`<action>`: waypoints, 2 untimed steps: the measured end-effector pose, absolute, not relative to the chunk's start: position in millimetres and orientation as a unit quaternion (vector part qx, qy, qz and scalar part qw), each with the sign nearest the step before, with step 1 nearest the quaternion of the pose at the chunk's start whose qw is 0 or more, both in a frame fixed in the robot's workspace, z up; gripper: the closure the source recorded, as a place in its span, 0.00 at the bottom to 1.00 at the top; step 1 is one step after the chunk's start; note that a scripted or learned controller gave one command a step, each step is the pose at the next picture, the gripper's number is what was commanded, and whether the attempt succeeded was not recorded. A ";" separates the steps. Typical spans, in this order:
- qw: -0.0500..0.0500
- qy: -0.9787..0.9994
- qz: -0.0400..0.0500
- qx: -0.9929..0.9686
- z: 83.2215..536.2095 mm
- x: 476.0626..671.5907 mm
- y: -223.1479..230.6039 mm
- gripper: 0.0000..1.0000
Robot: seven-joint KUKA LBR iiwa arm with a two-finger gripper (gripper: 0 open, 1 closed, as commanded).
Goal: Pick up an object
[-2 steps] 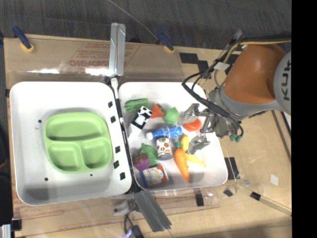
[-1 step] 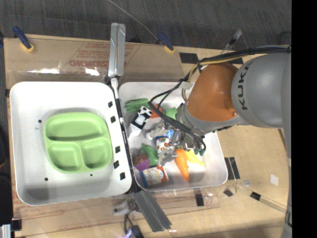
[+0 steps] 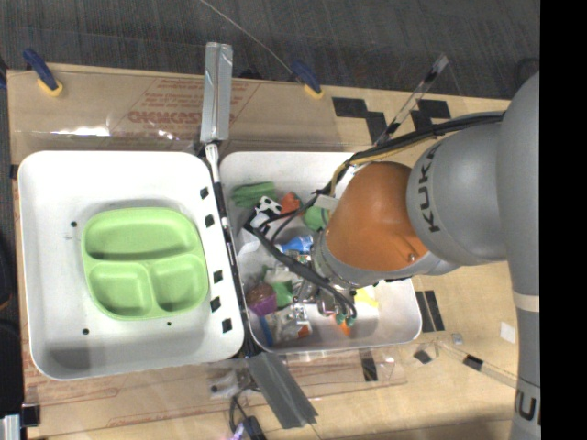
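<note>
Down inside the right-hand bin (image 3: 404, 324), your gripper (image 3: 312, 305) sits low among a heap of small objects, near the bin's front half. You cannot tell from this angle how the gripper is set, because the wrist and cables crowd over it, and no object can be seen held by it. Just above the gripper, the orange band (image 3: 367, 223) of the arm bulges over the middle of the bin, and the grey arm (image 3: 477, 191) runs off toward your view's right edge. Black cables (image 3: 275, 246) loop from the wrist across the clutter.

Around the gripper lie the objects you might pick: a purple piece (image 3: 260, 296) just to its left, a blue piece (image 3: 297, 244) a little farther back, a small black-and-white toy (image 3: 267, 213) toward the rear, a green item (image 3: 251, 193) behind that near the back-left corner, and a yellow scrap (image 3: 367, 296) on the gripper's right, partly under the arm. Small orange and green bits (image 3: 344, 322) lie touching the gripper area; what they are is unclear.

Beside this bin, to the left and touching along a shared edge, is the second white bin (image 3: 46, 246). It holds a light green divided tray (image 3: 144, 262) with one long compartment and two smaller ones. Both bins rest on a brown bench surface (image 3: 110, 99), with blue clamps (image 3: 42, 71) at its far edge.
</note>
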State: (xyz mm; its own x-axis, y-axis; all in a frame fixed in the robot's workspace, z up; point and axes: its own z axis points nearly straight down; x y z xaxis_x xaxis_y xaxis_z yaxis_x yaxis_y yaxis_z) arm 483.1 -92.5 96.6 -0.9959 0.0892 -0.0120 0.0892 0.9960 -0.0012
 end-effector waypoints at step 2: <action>0.004 0.999 -0.001 -0.042 108.2 520.0 -149.9 1.00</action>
